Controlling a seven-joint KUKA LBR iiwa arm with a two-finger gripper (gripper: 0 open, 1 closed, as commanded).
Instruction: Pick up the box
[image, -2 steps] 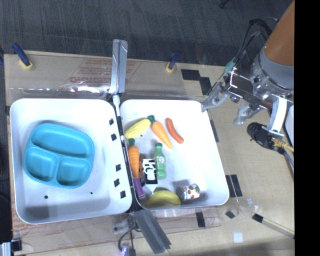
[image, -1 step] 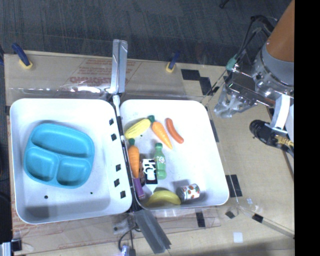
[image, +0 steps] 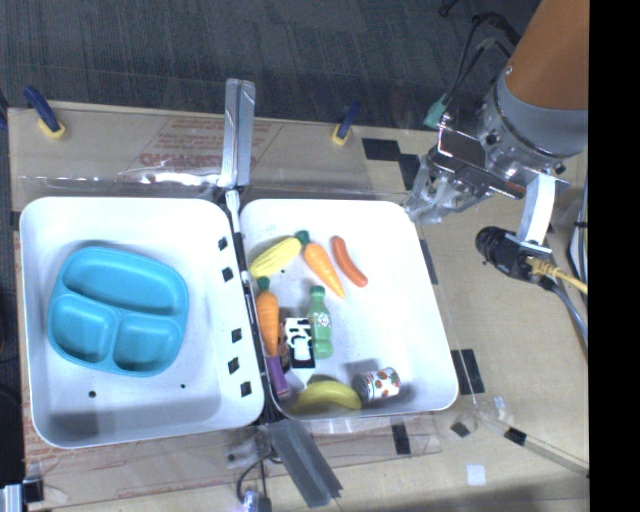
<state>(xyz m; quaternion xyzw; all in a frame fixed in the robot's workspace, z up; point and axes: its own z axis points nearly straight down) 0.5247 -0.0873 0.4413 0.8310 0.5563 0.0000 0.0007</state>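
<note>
We look down at a slant on two shallow white bins set side by side, and we take the right bin (image: 430, 300) as our landmark. Inside it, toward its left wall and a little below its middle, lies the box (image: 297, 341), a small carton printed in black and white, lying flat on the bin floor. A green bottle (image: 320, 322) touches the box on its right side, and an orange carrot (image: 267, 320) lies just beside it on the left, along the bin's left wall. Below the box, near the bin's front edge, we see a yellow banana (image: 327, 396) and a small patterned can (image: 377, 384) on its side. Above the box, in the upper half of the bin, sit a yellow corn cob (image: 275, 256), a second carrot (image: 322, 268) and a red sausage (image: 348, 261). The gripper (image: 437, 200) hangs just outside the bin's upper right corner, at the end of the grey and orange arm (image: 545, 70) that reaches in from the right. It is well apart from the box, which lies diagonally across the bin from it, down and to the left. We see nothing held in the gripper. To the left of our landmark, the left bin (image: 60, 420) holds a blue divided tray (image: 120, 308).
</note>
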